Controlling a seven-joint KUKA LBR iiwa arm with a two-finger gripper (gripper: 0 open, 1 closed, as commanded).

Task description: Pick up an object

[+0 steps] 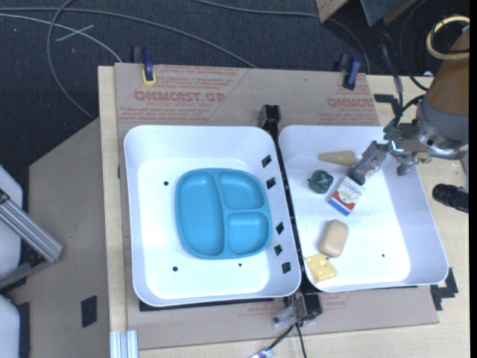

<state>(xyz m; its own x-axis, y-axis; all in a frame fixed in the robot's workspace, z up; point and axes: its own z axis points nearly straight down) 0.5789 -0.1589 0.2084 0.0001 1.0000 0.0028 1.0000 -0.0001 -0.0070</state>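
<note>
Bench: two shallow white bins (141, 200) side by side.
Gripper (359, 171): grip state unclear, above small red-and-white carton (346, 196).
Carton axis: diagonal, upper end toward gripper.

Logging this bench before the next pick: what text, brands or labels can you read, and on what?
"CHEMCAST GP", in red, on the brown protective sheet at the bench's far left.
The same red print repeats at the sheet's far right, near, partly cut off and blurred.
The small red, white and blue carton in the right bin carries print too small to read.
</note>
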